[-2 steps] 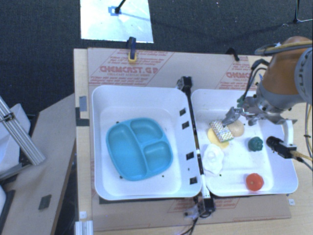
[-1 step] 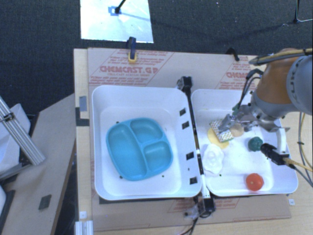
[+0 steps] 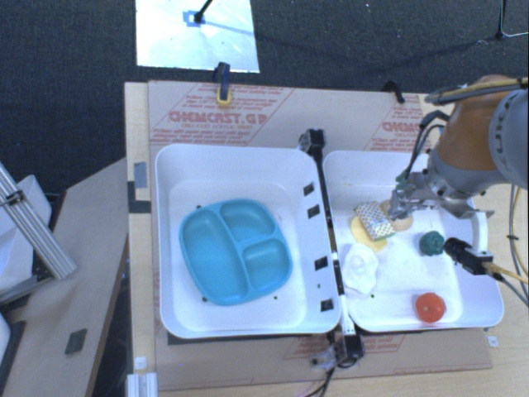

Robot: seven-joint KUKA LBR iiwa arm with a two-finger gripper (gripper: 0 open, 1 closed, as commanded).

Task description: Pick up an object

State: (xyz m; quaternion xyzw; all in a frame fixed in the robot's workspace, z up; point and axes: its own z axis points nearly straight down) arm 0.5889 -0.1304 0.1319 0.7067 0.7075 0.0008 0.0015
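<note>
The right bin (image 3: 488, 304) holds several small objects. A checkered block (image 3: 374, 218) lies on a yellow disc (image 3: 360, 231) near the bin's left wall. My gripper (image 3: 402, 205) hangs just to the right of the block, very close to it or touching it. Below them sit a crumpled white object (image 3: 359, 269), a dark green object (image 3: 431, 242) and a red-orange ball (image 3: 430, 307). I see nothing lifted off the bin floor.
A blue divided tray (image 3: 236, 250) lies in the left bin (image 3: 169, 222). A black-clipped divider (image 3: 322, 222) separates the two bins. The arm's orange band (image 3: 471, 135) hangs over the right bin's far corner. A black fitting (image 3: 465, 255) sticks out beside the green object.
</note>
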